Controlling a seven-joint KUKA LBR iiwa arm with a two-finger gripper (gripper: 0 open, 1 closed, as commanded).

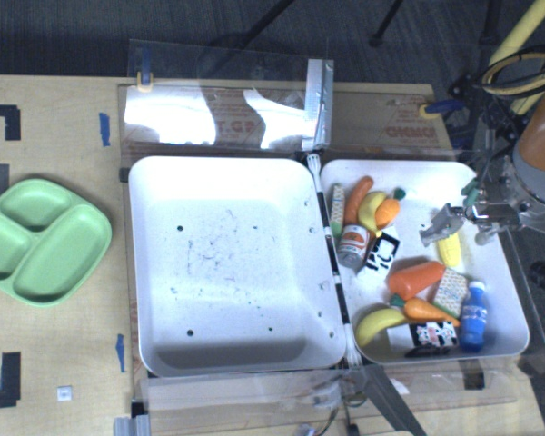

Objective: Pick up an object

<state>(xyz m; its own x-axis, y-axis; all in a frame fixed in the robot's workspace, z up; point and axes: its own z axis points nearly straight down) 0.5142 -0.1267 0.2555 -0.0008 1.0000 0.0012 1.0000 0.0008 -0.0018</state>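
Hand over the right bin, labels too small to read

Nearest us we see a black-and-white carton (pixel 433 335), a blue bottle (pixel 473 315) and a banana (pixel 378 322) in the right bin (pixel 513 291); farther back a can (pixel 352 244), its print illegible. The hand (pixel 458 218) hovers above a yellow piece (pixel 450 250); we cannot tell its opening.

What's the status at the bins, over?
Gripper over right bin, nothing seen between fingers. Yellow corn cob just below it. Bananas, carrots, blue bottle crowded nearby.
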